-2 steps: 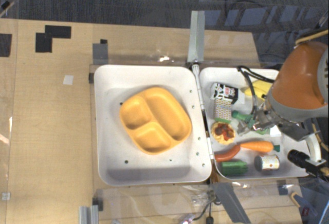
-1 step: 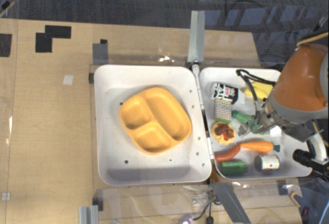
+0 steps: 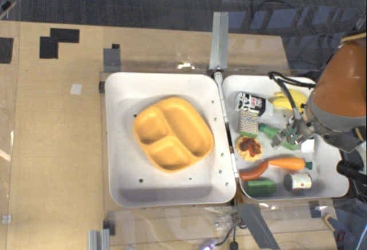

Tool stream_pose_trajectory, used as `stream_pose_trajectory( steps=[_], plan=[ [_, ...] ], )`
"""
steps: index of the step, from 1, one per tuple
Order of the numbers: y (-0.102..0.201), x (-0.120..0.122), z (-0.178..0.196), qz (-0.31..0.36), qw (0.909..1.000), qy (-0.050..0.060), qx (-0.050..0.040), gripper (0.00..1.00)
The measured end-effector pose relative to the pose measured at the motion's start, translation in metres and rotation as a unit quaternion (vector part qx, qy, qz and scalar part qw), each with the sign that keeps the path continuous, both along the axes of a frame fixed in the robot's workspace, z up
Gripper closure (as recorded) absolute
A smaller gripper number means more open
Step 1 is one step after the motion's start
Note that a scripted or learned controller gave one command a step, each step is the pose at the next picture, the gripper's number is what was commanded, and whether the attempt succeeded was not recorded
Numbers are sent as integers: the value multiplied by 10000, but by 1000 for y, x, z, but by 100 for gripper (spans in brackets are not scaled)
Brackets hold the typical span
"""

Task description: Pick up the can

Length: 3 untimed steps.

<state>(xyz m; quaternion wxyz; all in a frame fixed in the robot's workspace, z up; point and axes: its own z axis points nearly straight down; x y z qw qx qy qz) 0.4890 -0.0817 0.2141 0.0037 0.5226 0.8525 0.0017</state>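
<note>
The can (image 3: pixel 299 181) is a small silvery cylinder with a yellowish label. It lies on its side near the front right corner of the right bin (image 3: pixel 332 157). My gripper (image 3: pixel 288 135) hangs over the middle of that bin, above and behind the can and apart from it. An orange carrot (image 3: pixel 285 163) lies between the two. The gripper is right beside a green bottle-like item (image 3: pixel 268 128). The arm's orange band (image 3: pixel 343 85) covers the bin's back right part.
The right bin also holds a black-and-white container (image 3: pixel 250 103), a banana (image 3: pixel 289 100), a pizza slice (image 3: pixel 249 147), a red-brown sausage (image 3: pixel 253 171) and a green vegetable (image 3: pixel 261 187). In the left bin (image 3: pixel 123 128) sits a yellow divided plate (image 3: pixel 172 132).
</note>
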Motion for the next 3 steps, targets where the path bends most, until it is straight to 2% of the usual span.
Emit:
stream_pose_trajectory(
  steps=[1, 2, 3],
  plan=[
    [6, -1, -29, 284, 9996, 16, 2, 100],
    [-3, 0, 1, 292, 9996, -1, -3, 100],
    [1, 0, -5, 699, 9976, 0, -5, 100]
  ],
)
